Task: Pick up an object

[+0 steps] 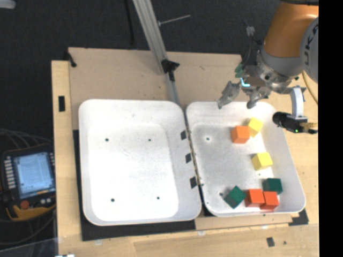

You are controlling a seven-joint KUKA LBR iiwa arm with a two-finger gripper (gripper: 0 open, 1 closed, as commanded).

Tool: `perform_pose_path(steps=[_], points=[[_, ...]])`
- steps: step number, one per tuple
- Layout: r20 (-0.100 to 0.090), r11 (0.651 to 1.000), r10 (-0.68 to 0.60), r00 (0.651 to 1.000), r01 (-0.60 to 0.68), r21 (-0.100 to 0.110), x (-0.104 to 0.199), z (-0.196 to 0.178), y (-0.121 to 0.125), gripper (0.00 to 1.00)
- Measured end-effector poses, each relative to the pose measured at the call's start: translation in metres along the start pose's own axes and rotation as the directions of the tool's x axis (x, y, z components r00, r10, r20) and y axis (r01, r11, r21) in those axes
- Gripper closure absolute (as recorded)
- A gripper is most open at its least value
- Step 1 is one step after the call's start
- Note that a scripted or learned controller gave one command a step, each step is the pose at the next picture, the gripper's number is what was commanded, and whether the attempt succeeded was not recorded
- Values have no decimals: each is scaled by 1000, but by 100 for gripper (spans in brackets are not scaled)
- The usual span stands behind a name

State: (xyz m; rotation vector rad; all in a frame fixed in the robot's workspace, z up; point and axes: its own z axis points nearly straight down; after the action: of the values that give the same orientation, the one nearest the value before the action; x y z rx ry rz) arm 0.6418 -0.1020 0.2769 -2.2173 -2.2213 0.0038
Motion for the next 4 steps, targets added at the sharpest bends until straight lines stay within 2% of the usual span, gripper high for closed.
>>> perform_pose_path(steps=[1, 2, 3, 4], points=[[1, 1000, -1, 1000, 1, -5, 0, -3, 1, 0], [2, 1000, 3, 1000, -3, 0, -3, 40, 3, 0], [3, 1000, 3, 1000, -3, 1, -7, 90, -7, 0], [2, 1000, 5, 1000, -5, 2, -3, 152, -5, 0]])
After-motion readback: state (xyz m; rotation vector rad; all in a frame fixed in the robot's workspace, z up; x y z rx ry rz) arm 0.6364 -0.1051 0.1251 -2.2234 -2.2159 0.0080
